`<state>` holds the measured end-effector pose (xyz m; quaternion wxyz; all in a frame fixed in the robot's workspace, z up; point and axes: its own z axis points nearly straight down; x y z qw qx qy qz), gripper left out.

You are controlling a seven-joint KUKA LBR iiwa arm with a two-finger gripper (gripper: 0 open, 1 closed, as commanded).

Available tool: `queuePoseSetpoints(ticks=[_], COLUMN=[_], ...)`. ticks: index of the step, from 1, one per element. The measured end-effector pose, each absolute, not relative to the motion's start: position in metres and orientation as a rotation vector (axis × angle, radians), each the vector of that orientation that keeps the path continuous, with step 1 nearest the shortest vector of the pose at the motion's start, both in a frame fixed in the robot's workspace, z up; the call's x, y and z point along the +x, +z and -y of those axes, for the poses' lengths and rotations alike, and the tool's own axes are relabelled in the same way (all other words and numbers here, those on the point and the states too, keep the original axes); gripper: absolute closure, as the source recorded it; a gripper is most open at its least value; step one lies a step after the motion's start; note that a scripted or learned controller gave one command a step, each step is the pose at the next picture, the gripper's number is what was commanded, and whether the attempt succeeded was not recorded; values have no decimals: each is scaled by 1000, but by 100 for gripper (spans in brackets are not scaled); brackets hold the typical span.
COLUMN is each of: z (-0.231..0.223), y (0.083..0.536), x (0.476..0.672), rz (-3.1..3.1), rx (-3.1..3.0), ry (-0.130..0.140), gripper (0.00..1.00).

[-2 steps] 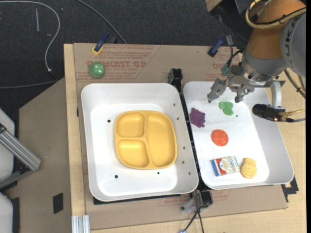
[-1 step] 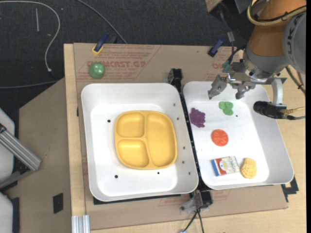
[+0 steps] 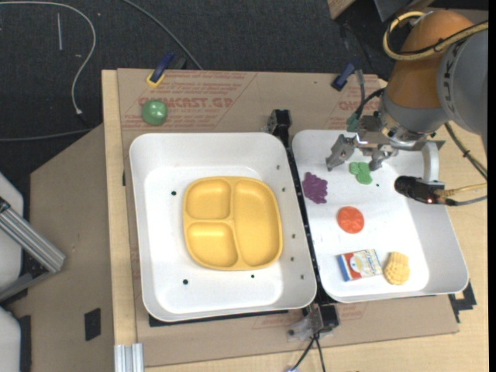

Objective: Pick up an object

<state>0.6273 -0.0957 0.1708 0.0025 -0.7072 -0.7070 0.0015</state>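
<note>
My gripper (image 3: 356, 156) hangs over the far part of the right bin (image 3: 442, 242), fingers spread apart. A small green object (image 3: 361, 171) lies on the bin floor just below and between the fingertips, not gripped. Left of it sits a purple grape bunch (image 3: 314, 187). Nearer the front are an orange-red round fruit (image 3: 351, 219), a small blue, white and red box (image 3: 358, 265) and a yellow ridged object (image 3: 396, 268).
The left bin (image 3: 151, 208) holds a yellow divided plate (image 3: 232, 222). A green ball (image 3: 155, 112) rests on the cardboard behind the left bin. Black clamps sit between the bins at the back and front.
</note>
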Motion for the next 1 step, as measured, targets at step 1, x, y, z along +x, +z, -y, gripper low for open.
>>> queuePoseSetpoints(ticks=[1], z=[103], y=[121], x=[620], rz=[2217], rx=[-2218], ry=[5], gripper=[0])
